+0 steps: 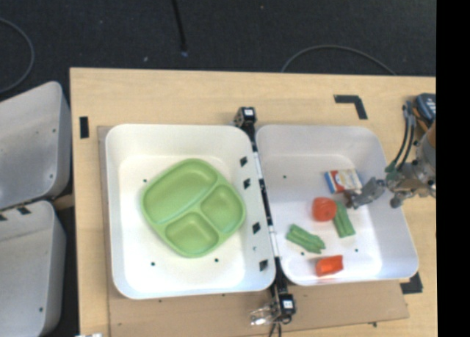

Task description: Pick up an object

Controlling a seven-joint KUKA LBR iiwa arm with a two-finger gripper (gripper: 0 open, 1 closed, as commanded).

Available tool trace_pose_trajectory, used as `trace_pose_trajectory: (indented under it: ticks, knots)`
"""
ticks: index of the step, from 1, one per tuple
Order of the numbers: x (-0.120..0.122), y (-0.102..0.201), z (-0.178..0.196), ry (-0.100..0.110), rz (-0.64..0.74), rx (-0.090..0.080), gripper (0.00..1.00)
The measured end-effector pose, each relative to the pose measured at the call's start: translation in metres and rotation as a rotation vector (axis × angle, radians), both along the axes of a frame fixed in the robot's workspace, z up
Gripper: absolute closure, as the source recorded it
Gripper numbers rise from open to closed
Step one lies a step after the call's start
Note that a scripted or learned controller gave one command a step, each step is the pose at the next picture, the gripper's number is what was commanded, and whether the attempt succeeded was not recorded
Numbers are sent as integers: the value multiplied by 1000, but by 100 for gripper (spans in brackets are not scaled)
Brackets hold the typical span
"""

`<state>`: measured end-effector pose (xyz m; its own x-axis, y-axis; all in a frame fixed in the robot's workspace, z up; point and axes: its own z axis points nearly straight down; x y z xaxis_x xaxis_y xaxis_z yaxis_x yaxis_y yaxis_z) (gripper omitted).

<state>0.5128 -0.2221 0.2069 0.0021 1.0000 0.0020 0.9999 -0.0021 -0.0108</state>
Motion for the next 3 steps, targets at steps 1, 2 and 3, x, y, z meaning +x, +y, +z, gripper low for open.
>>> trace_pose_trajectory:
  ticks: [1,2,3]
  knots:
    - [3,0,6,-12,3,-3,0]
    - [-6,-3,-54,-6,1,-2,0]
    - [-7,-3,-107,-7,-1,-2,0]
